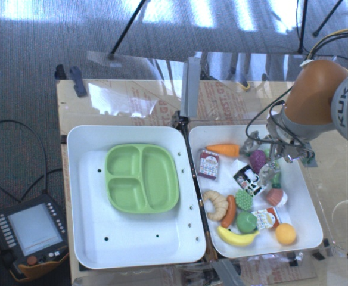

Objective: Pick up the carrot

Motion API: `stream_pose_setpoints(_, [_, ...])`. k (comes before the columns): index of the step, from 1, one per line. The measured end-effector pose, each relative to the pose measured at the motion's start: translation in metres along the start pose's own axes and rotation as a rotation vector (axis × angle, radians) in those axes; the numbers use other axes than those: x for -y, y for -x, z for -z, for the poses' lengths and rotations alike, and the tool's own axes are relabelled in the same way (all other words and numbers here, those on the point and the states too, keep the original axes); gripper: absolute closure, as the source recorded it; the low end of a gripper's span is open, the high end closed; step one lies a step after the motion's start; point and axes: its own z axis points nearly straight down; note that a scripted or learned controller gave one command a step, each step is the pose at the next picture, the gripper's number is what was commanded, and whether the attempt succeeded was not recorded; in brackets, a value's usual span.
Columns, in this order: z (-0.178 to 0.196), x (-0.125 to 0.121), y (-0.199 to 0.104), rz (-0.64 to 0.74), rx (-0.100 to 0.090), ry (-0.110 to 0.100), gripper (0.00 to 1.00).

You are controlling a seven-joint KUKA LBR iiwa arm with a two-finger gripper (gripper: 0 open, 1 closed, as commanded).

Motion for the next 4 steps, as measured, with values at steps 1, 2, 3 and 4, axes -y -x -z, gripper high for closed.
stream_pose_setpoints(1, [-0.009, -0.046, 0.034, 0.035, 0.016, -0.013, 0.00])
stream_pose_setpoints(2, [-0.010, -0.075, 0.041, -0.027, 0.016, -0.014, 0.00])
stream_pose_setpoints(3, [-0.011, -0.085, 0.042, -0.184, 0.014, -0.008, 0.00])
stream_pose_setpoints(4, [-0.028, -0.092, 0.036, -0.205, -0.008, 0.003, 0.00])
